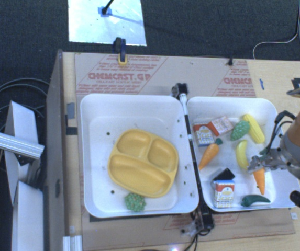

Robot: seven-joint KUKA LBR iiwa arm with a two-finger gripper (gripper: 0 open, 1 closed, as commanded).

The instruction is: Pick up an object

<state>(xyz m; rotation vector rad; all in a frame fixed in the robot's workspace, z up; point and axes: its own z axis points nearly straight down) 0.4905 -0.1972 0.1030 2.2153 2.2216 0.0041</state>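
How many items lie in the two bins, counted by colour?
Yellow: 3 (tray, corn, banana)
Orange: 2 (carrot, carrot)
Green: 3 (broccoli, pepper, vegetable)
Cartons: 3 ()
Total: 11

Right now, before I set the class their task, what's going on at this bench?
A robot arm reaches in from the right, its gripper low over the right bin, right by a small toy carrot. Whether it grips anything cannot be told. That bin also holds a larger carrot, corn, a banana and small cartons. The left bin holds a yellow divided tray and toy broccoli.
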